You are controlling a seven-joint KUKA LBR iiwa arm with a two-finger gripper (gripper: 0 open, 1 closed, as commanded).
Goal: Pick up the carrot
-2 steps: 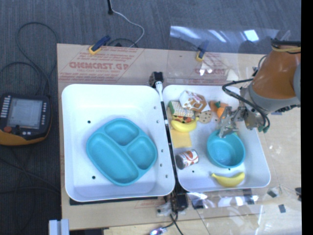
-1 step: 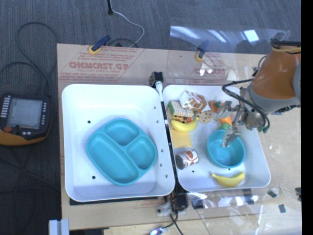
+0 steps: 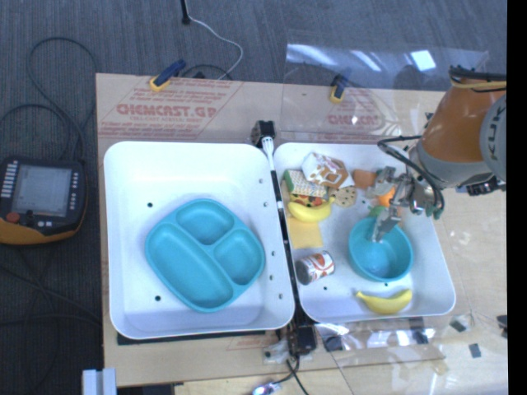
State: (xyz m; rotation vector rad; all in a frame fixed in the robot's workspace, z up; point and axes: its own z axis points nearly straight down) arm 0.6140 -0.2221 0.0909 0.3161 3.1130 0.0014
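The arm reaches in from the right of the frame, its claw (image 3: 387, 216) hanging over the upper rim of the blue bowl (image 3: 380, 251) in the right bin (image 3: 440, 262) — whether it is apart or together cannot be told. The carrot (image 3: 363, 177) lies near the top of that bin, just left of the claw, beside a cookie (image 3: 346, 195) and a banana (image 3: 308, 212). The left bin (image 3: 132, 171) holds a blue divided plate (image 3: 205, 253) — well apart from the claw.
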